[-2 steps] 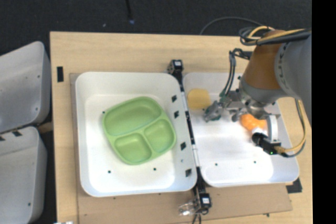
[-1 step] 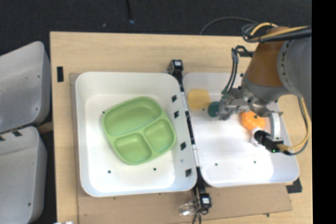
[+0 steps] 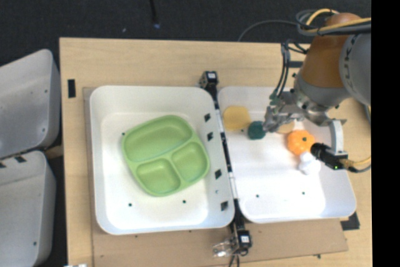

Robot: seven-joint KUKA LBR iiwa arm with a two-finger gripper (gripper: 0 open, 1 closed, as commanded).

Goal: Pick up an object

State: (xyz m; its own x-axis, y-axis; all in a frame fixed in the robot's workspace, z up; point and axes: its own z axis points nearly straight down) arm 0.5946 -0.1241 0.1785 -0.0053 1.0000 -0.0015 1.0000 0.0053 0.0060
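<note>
Nearest the lens is the worktop (image 3: 156,250) edge at 6 o'clock, and above it the two white bins sit side by side. The left bin (image 3: 103,197) carries a green divided plate (image 3: 165,154). The right bin (image 3: 281,206) holds the loose pieces, all in its upper half.

The likeliest target, by my judgement, is the teal ball (image 3: 255,130), which lies just beside the tool (image 3: 270,124) at about its 8 o'clock. A tan disc (image 3: 236,117) sits close to the ball at its 10 o'clock. An orange piece (image 3: 300,142) and a white piece (image 3: 307,164) lie at the tool's 4 o'clock.

The main risk is that the ball appears off to one side of the tool, not under it. A close from here could nudge it so that it rolls toward the tan disc or the bin wall. A round ball also slips easily from a skewed pinch. The orange piece is near enough to be brushed by the wrist.

The arm (image 3: 325,65) comes in from 2 o'clock with its wrist bent down over the right bin and the tool low near the floor. Whether the tool is wide or narrow I cannot tell from this angle, and nothing shows as held.
</note>
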